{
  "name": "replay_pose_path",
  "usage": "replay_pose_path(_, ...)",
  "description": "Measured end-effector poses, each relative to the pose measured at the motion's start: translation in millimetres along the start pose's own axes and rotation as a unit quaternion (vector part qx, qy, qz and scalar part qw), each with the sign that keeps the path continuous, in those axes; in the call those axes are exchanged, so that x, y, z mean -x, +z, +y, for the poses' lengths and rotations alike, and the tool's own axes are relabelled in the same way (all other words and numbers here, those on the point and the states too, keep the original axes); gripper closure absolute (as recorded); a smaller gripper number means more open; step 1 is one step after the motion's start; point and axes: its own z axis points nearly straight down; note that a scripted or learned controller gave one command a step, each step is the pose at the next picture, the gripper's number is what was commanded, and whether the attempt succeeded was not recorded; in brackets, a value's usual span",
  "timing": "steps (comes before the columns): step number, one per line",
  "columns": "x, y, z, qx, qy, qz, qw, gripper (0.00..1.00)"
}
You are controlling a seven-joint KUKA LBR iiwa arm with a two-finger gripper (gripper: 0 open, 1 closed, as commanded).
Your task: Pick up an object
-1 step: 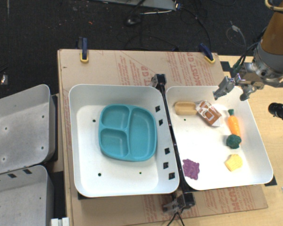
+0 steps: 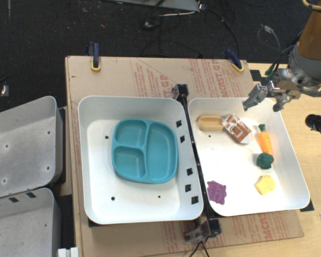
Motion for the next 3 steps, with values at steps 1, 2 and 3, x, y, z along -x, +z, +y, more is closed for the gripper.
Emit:
replay_pose_path(1,-5,60,-8,-0.003,0.001,0.001,1.0,0.0)
replay_pose_path(2,-13,119,-3,-0.002,0.0,0.001,1.0,0.0)
replay_pose_path(3,-12,181,2,-0.002,0.001,0.001,1.0,0.0)
